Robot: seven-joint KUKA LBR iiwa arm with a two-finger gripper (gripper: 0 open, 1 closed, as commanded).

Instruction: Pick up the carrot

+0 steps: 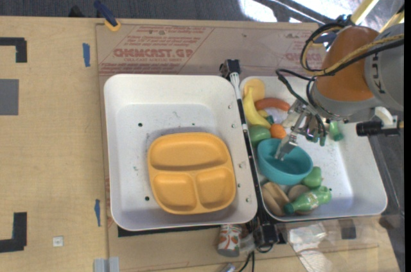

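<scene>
Carrot, small orange toy piece: one, lying in the right white bin near its left wall, just beside the rim of the teal bowl and just left of my hand.

Bins, shallow white plastic: two, side by side on the table. The left white bin carries one yellow-orange plastic tray with three compartments.

Contents of the right bin, counted as far as I can make them out:
- teal plastic bowl, one, near the middle
- yellow toy banana, one, along the left wall toward the far end
- orange-red curved piece, one, just beyond the banana
- green toy pieces, four: one left of the carrot, one to the right of my hand, one at the bowl's near right edge, and one bottle-shaped at the near end
- tan rounded pieces, at least two, at the near left corner

Arm: mine, grey with an orange band, reaching in from the right and bent down over the right bin. Hand: pointed down and to the left, its tips over the bowl's far rim, close to the carrot but apart from it. Nothing shows between the fingers; whether they are spread or closed I cannot tell.
</scene>
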